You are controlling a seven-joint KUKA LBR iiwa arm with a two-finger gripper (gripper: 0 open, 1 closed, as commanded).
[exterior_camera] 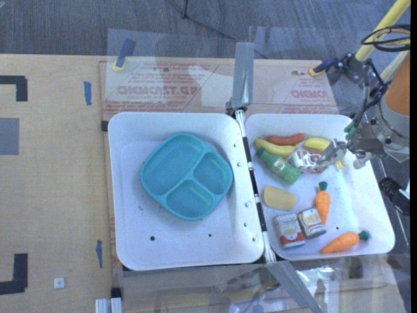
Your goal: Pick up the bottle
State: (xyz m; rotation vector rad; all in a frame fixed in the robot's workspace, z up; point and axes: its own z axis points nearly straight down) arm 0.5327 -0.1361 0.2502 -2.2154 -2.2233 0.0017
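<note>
Claw [337, 150] near slim green bottle [277, 165].

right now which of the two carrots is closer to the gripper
The smaller carrot, mid-bin, is closer to the gripper; the larger carrot lies at the near corner.

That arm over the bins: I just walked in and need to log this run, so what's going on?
The grey arm reaches in from the right, its tool low over the right bin, near the upper pile of toy food. The green bottle lies on its side there, left of the tool, beside a banana, and nothing shows it gripped. Carrots and small cartons lie lower down. The left bin holds a blue divided plate.
</note>
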